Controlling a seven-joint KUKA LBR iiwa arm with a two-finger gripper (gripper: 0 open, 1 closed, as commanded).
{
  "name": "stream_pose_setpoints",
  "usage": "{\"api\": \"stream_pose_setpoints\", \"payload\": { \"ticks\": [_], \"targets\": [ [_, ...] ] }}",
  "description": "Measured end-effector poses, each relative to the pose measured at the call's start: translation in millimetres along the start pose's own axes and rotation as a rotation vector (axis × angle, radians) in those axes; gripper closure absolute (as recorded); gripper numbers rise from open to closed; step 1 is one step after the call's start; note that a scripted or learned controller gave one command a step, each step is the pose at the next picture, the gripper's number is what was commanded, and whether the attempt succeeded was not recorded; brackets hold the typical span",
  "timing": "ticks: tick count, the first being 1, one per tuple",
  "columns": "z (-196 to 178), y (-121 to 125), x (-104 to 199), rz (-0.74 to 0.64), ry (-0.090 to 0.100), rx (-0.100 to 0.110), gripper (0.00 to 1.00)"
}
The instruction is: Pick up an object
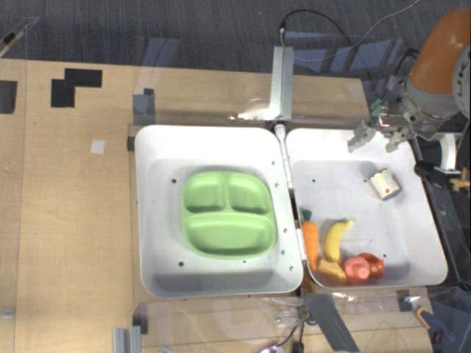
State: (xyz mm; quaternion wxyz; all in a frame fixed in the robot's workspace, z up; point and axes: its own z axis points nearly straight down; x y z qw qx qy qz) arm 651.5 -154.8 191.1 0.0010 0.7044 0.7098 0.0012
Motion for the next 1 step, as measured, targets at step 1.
{"api": "stream_pose_setpoints", "payload": {
  "ticks": [1],
  "targets": [
    [46.9, -3.8, -49.4, 0.125, -0.001, 0.001, 0.00]
  ]
}}
